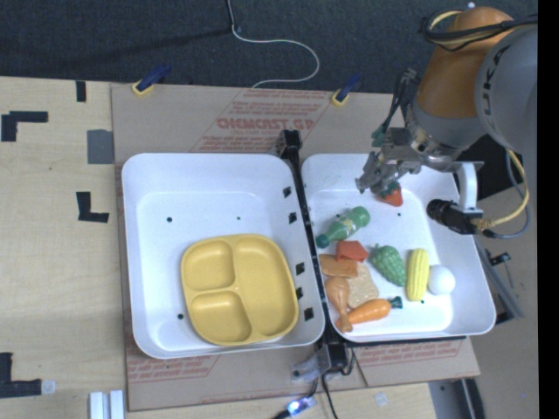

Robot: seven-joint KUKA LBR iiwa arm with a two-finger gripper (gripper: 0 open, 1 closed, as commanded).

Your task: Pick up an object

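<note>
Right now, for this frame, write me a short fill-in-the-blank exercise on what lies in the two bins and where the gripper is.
1. The yellow divided plate lies in the ____ bin as the camera sees it.
2. The plate has ____ compartments.
3. The corn cob lies between the white ball and a ____ vegetable.
4. The gripper hangs over the bin that holds the ____, near a red piece.

Missing words: left; three; green; toy food

Yellow divided plate (238, 288) in left bin (144, 182); cardboard underneath (253, 120).
</note>
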